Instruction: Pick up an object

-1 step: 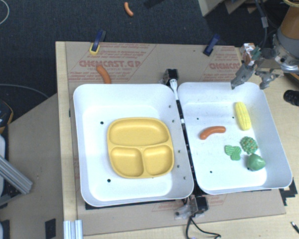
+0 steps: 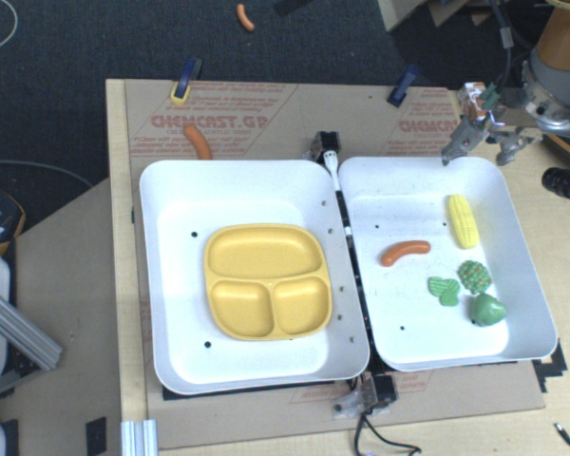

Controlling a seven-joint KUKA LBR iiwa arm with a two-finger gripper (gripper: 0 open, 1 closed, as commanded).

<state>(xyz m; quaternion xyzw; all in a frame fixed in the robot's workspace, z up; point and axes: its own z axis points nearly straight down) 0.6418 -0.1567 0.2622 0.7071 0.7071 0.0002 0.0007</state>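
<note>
My gripper [image 2: 482,148] hangs over the far right corner of the right bin [image 2: 380,183], its two fingers spread open with nothing between them. Below it in that bin lie a yellow corn cob [image 2: 464,220], an orange sausage [image 2: 405,252], a small green leafy piece [image 2: 445,291], a round green broccoli-like piece [image 2: 473,275] and a green pepper [image 2: 487,309]. The corn cob is the nearest of these to the gripper, well apart from it.
The left bin [image 2: 166,255] holds a yellow divided plate [image 2: 266,281]. Another orange sausage [image 2: 199,142] lies on the cardboard behind the left bin. Blue clamps [image 2: 183,81] [image 2: 402,85] grip the board's far edge. A black fitting [image 2: 327,144] sits between the bins.
</note>
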